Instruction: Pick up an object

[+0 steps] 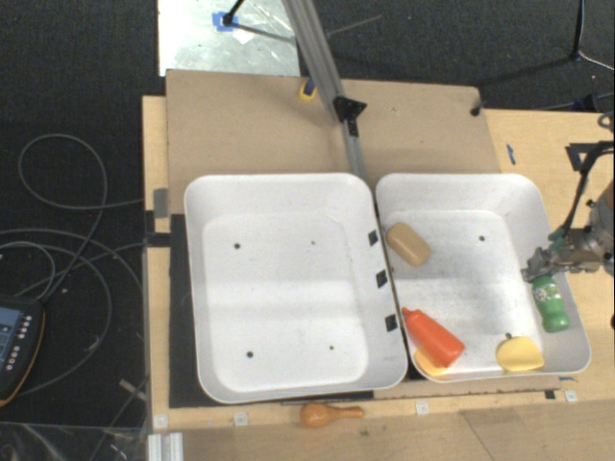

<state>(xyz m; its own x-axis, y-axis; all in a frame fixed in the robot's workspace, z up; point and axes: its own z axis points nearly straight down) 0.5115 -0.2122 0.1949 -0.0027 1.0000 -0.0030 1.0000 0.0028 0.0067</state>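
Right bin [452,192] holds block [408,244], bottle [551,306] (right edge), wedge [432,338].

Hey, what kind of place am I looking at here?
Likely a robotics lab test bench: two shallow white bins on a wooden bench, a robot gripper over small objects, loose cables on dark carpet.
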